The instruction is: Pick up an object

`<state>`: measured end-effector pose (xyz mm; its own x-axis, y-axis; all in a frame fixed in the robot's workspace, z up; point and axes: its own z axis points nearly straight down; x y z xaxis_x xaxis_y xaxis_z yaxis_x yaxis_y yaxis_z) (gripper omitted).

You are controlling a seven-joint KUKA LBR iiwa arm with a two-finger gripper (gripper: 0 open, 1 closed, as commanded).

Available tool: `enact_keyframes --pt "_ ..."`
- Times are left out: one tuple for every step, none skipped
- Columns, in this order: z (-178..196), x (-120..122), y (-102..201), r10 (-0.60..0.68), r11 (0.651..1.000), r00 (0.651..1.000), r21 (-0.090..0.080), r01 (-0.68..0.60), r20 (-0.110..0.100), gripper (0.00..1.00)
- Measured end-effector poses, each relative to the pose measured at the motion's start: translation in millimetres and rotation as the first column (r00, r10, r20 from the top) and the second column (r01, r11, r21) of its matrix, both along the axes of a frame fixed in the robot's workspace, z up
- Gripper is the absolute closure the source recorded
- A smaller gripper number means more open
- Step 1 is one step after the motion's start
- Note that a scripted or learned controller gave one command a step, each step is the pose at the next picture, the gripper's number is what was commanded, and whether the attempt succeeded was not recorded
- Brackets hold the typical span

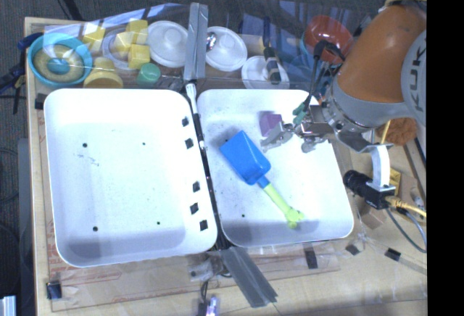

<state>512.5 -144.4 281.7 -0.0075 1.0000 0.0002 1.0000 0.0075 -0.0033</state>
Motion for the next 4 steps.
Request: enact_keyframes --pt "-174 25 -14 -0.207 0.978 0.978 0.0 0.207 -0.003 0.0" --pt "-188 28 -2 -0.045 0.999 0.999 -0.001 0.045 0.005 0.0" --pt "-178 29 -2 -0.04 0.999 0.999 -0.002 0.04 0.005 1.0" --pt "9 60 42 0.219 0.976 0.976 -0.002 -0.219 0.006 1.0"
